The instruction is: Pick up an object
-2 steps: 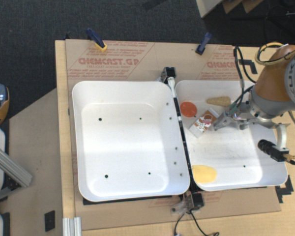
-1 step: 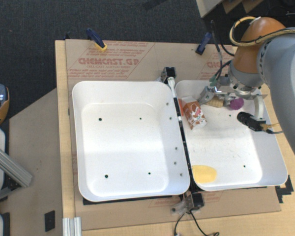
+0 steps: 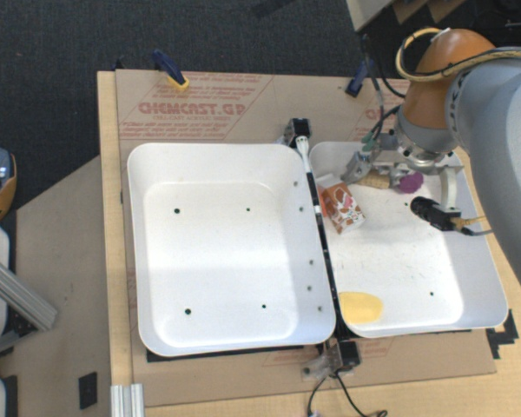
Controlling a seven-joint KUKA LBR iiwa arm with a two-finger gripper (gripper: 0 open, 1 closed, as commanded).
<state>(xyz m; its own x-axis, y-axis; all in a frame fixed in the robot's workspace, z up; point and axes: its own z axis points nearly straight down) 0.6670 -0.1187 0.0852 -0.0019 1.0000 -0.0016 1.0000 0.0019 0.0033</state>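
Note:
My gripper (image 3: 365, 167) hangs low over the back of the right bin (image 3: 443, 313), under the orange-banded wrist. A red and white packet (image 3: 341, 208) lies just in front of it and to the left, near the wall between the bins. A small purple object (image 3: 408, 182) sits right of the gripper, partly hidden by the wrist. A tan piece (image 3: 379, 180) shows between the two, close under the gripper. A flat yellow disc (image 3: 361, 307) rests at the right bin's front left corner.
The left bin (image 3: 156, 233) stands beside the right one, and both sit on a cardboard sheet (image 3: 200, 102) held by blue clamps (image 3: 170, 69) at the back. The arm covers the right bin's back right corner.

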